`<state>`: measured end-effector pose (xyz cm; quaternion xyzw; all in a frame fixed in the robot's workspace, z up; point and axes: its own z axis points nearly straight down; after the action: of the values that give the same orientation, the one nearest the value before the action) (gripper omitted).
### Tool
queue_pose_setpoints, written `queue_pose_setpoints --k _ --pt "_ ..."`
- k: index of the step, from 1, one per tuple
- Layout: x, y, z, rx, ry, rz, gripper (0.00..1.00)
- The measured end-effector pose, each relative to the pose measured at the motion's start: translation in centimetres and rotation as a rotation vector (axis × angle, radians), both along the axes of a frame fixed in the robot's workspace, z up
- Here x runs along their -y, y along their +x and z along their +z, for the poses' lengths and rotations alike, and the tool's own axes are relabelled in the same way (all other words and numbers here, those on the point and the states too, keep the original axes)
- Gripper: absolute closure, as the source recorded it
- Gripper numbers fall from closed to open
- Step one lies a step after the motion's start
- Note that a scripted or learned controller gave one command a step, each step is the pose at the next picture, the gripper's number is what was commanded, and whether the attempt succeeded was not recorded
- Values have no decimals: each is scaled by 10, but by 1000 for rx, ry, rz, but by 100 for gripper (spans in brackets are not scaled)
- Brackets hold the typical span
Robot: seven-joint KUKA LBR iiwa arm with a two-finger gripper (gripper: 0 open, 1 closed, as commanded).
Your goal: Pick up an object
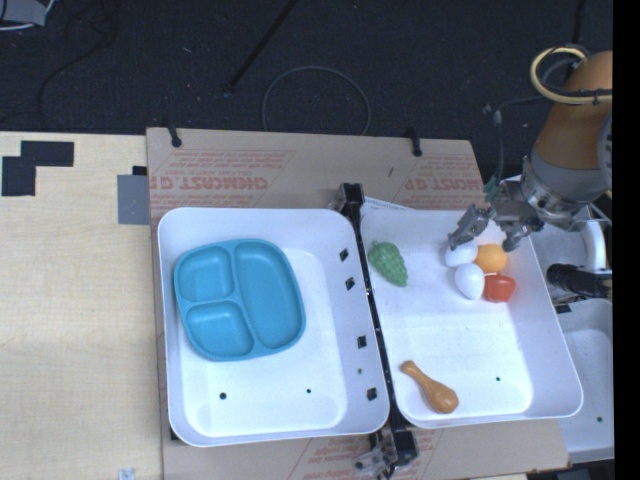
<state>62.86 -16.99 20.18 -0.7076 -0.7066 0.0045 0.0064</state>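
My gripper (pixel 487 232) hangs over the far right part of the right bin (pixel 540 388), its fingers spread apart just above a small cluster of toy food. That cluster holds a white piece (pixel 460 255), an orange ball (pixel 491 258), a white egg (pixel 469 281) and a red piece (pixel 499 288). Nothing sits between the fingers. A green leafy piece (pixel 388 263) lies at the bin's left side, and an orange drumstick-shaped piece (pixel 431 387) lies near its front edge.
The left bin (pixel 330 398) holds a blue divided plate (pixel 239 297). A black divider (pixel 363 308) runs between the bins. Cardboard (pixel 270 173) lies under both bins, and the arm's orange band (pixel 580 98) rises at the right.
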Motion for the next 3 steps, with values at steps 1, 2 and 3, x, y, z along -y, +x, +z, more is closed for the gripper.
queue_pose_setpoints --k 1,2,3 --pt "0 3 9 15 -3 2 0" --pt "-5 2 -34 10 -2 3 0" --pt "-2 0 -98 8 -1 2 0"
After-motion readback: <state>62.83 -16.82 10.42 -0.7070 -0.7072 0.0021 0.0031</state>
